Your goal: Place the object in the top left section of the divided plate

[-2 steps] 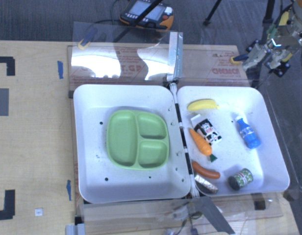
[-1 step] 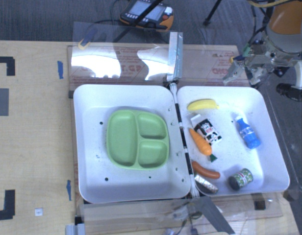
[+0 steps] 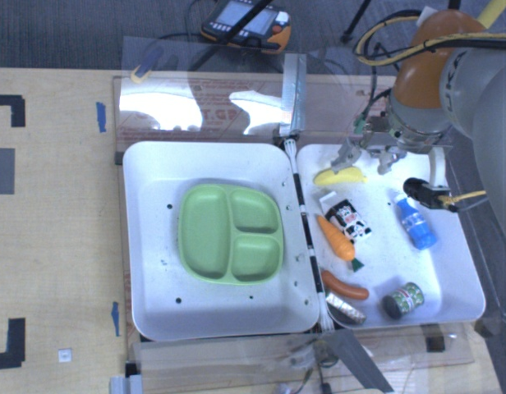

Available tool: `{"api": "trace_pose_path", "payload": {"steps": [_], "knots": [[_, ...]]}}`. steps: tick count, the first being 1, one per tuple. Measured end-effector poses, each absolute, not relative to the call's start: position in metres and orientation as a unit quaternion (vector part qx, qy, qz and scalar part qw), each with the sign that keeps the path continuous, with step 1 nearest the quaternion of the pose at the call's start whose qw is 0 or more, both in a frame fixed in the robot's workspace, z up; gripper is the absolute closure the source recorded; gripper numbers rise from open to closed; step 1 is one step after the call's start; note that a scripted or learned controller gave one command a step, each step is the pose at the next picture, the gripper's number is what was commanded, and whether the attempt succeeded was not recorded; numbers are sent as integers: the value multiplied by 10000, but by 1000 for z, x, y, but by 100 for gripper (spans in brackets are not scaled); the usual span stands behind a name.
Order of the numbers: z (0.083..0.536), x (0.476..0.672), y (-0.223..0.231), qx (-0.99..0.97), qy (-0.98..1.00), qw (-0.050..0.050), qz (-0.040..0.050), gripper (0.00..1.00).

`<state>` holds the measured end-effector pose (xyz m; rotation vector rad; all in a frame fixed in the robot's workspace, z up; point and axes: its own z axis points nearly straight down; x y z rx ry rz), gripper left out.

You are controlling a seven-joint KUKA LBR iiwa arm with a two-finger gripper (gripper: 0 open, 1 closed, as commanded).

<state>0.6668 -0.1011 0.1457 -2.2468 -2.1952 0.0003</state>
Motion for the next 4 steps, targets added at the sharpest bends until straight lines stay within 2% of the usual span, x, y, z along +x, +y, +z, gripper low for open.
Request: {"api": "trace_pose_path", "payload": {"steps": [1,2,3,4], "knots": [[185,667,-75,-7806,-6251,-12,-7,0],[185,667,-74,-8704,-4923,-6,-2,0],[185,667,-49,-9542,-2992,-1,3,0],[143,656,-115,-9874,-1585,11,19,0]]}}
